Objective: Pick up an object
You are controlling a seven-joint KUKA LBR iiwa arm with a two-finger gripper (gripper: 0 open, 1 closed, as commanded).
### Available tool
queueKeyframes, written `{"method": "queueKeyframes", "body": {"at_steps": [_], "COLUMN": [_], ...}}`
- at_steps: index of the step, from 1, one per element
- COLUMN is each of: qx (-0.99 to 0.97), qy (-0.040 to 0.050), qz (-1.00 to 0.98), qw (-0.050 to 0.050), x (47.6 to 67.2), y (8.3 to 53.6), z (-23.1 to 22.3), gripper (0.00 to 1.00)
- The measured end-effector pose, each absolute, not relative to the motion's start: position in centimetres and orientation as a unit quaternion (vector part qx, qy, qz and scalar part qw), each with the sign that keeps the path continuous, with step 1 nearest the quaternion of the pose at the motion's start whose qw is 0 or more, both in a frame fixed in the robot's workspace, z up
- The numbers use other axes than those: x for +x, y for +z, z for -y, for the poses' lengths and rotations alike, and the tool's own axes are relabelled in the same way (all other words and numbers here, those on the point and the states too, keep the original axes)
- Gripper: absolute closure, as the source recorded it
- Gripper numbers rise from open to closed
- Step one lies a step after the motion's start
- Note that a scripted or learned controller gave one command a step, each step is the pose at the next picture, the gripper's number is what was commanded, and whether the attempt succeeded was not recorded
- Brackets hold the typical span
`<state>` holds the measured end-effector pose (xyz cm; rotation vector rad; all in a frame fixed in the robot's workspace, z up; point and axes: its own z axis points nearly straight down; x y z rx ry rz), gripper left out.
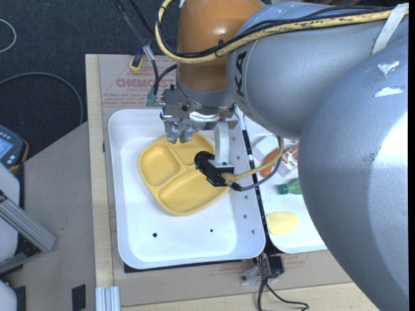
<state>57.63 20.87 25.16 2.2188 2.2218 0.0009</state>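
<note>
A yellow divided plate with three compartments lies tilted in the left white bin. My gripper hangs over the plate's far edge, right above its upper compartments. The wrist and its housing hide the fingertips. The grey arm with its orange band covers most of the right bin.
In the right bin a pale yellow oval piece lies near the front, with a green object and an orange-and-white item half hidden under the arm. A black cable clip dangles over the plate's right side.
</note>
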Motion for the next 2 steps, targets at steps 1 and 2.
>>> {"method": "queueKeyframes", "body": {"at_steps": [1, 2], "qx": [0.708, 0.713], "qy": [-0.0038, -0.0013], "qz": [-0.706, -0.701], "qw": [-0.003, 0.001], "x": [51.7, 47.8], "y": [23.9, 28.3], "z": [-17.7, -2.5], "gripper": [1.0, 1.0]}}
